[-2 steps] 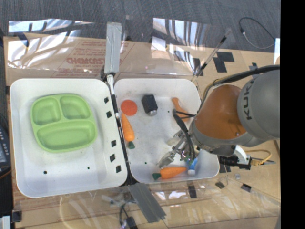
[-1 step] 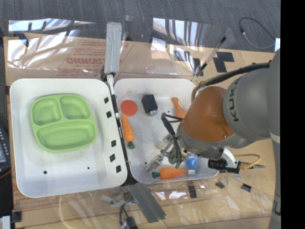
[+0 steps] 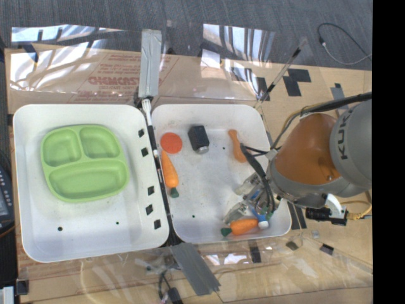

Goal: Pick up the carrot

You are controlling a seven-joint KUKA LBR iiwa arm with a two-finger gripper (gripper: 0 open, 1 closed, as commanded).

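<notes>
Two carrots lie in the right bin. One carrot rests along the left wall, its green end toward the front. A second carrot lies at the front right corner, green tip pointing left. My gripper hovers just behind this second carrot, reaching in from the right. It is open: the fingers stand apart with nothing between them, and the near finger ends close above the carrot.
The right bin also holds a red-orange disc, a black block and a small orange piece toward the back. A green divided plate sits in the left bin. Cables run beside my wrist at the right wall.
</notes>
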